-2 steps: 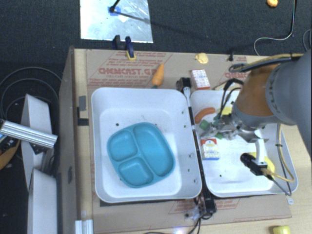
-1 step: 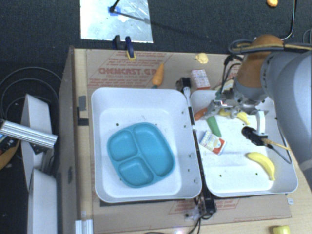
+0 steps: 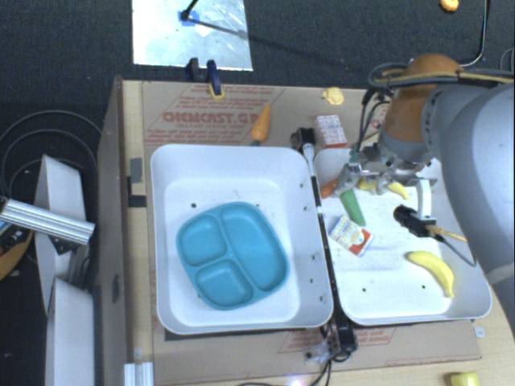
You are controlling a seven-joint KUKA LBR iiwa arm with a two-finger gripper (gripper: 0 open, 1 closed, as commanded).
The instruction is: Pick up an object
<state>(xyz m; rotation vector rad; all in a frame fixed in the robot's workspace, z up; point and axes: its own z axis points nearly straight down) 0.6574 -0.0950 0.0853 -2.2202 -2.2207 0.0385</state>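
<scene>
Green object lies in the right bin, just below the gripper; its grip state I cannot tell. Advise centring squarely over it, clear of the carton beside.

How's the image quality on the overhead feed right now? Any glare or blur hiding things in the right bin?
Camera view: even lighting, soft shadows. Glare on the shiny sheet beyond the bench. The white bins look bright, yet the blue tray, banana and green object read clearly. The arm is large and slightly soft; the gripper sits in clutter, its fingers unclear.
</scene>
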